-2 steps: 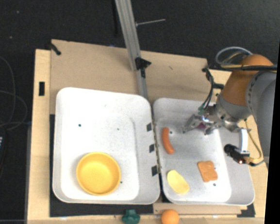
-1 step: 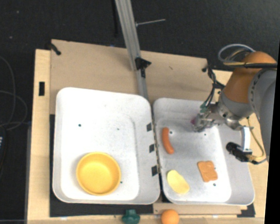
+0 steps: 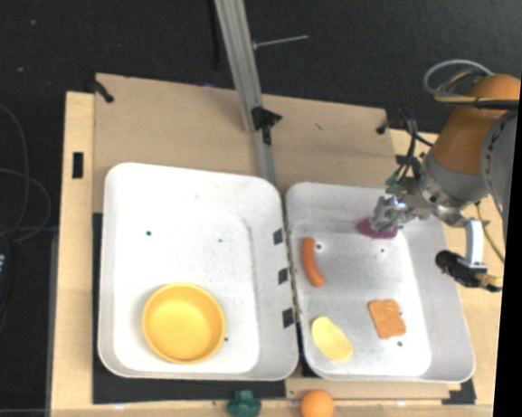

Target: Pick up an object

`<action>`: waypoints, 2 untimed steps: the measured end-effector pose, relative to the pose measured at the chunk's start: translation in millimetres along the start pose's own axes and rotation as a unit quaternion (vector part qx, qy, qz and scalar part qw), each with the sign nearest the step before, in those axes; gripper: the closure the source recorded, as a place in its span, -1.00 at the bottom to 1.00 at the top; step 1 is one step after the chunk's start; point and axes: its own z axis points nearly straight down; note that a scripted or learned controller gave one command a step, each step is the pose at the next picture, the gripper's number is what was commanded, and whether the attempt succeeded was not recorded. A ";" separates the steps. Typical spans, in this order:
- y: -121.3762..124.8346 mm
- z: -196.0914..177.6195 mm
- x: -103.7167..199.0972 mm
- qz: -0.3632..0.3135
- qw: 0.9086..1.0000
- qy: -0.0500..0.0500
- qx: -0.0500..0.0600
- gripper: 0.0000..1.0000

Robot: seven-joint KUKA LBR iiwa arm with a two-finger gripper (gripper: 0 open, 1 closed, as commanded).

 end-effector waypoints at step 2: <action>8.1 -96.2 -9.5 0.000 1.000 0.000 0.000 1.00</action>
